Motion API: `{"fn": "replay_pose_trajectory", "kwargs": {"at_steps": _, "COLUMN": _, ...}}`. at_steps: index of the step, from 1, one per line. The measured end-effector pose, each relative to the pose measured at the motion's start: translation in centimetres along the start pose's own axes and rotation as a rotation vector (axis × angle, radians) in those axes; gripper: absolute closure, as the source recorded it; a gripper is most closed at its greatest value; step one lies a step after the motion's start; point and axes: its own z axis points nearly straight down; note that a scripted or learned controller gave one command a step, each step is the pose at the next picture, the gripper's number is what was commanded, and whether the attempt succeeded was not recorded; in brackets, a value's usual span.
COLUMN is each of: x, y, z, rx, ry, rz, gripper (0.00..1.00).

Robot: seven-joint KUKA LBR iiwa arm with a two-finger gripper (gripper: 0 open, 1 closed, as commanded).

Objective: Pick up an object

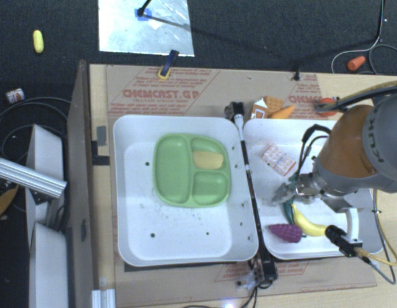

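Note:
The right white bin (262, 140) holds a yellow banana (309, 224), a purple bunch of grapes (285, 232) near its front edge, and a pink-and-white wafer packet (277, 158) further back. My gripper (287, 194) hangs low in this bin, just left of and above the banana's upper end, with the grey arm and orange band behind it at the right. A green stem or object lies under the gripper by the banana.
The left white bin (134, 236) carries a green divided plate (190, 170) with a yellow piece (208, 160) in its upper right compartment. An orange carrot-like item (281, 112) lies on the cardboard behind the right bin. Cables run along the bins' divider.

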Motion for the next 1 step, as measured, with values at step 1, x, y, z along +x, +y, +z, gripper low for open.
{"fn": "replay_pose_trajectory", "kwargs": {"at_steps": 1, "x": -1.68, "y": -3.41, "z": -0.04, "rx": 0.004, "ry": 0.002, "rz": 0.006, "gripper": 0.00}}
